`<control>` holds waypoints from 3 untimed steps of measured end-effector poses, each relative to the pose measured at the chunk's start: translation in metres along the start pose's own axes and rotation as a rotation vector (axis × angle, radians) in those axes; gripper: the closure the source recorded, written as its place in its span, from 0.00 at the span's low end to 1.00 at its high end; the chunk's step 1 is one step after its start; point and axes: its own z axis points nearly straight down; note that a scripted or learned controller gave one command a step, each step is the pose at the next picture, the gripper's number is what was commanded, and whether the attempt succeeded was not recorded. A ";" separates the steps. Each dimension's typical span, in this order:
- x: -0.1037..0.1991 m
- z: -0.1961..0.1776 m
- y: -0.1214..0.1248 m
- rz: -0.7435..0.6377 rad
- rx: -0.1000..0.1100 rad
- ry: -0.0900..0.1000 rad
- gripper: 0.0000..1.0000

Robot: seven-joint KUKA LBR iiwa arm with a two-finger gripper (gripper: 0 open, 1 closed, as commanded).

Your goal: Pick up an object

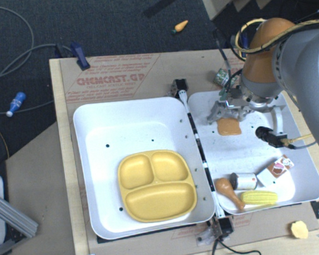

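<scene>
- A small blue-and-white bottle (16,103) lies on the dark floor at far left, well apart from the bench.
- A blue clamp (79,55) sits at the upper left corner of the brown board under the bins.
- The left bin (92,124) holds a yellow divided plate (155,184), lying flat in the bin's lower middle with two small compartments above one long one.
- An orange bit (181,25) lies on the floor above the bench.
- The right bin (303,186) sits just beside the left one, their rims meeting at a black clip (180,86) at the top.
- In the right bin's upper part, a tan, toast-like piece (229,126) lies directly under the gripper (229,110); whether the fingers are open or closed on it I cannot tell, as the metal parts hide the tips.
- Near the bin's lower edge lie a brown drumstick-shaped toy (227,189), a white-and-dark cylinder (245,181) touching it, and a yellow corn cob (259,198) just below.
- A small red-and-white carton (279,167) sits to their right.
- The grey arm with its orange band (266,51) reaches in from the upper right.
- A yellow lump (299,229) rests on the board below the right bin.
</scene>
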 end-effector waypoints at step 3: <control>-0.060 -0.134 -0.035 0.002 -0.016 -0.006 1.00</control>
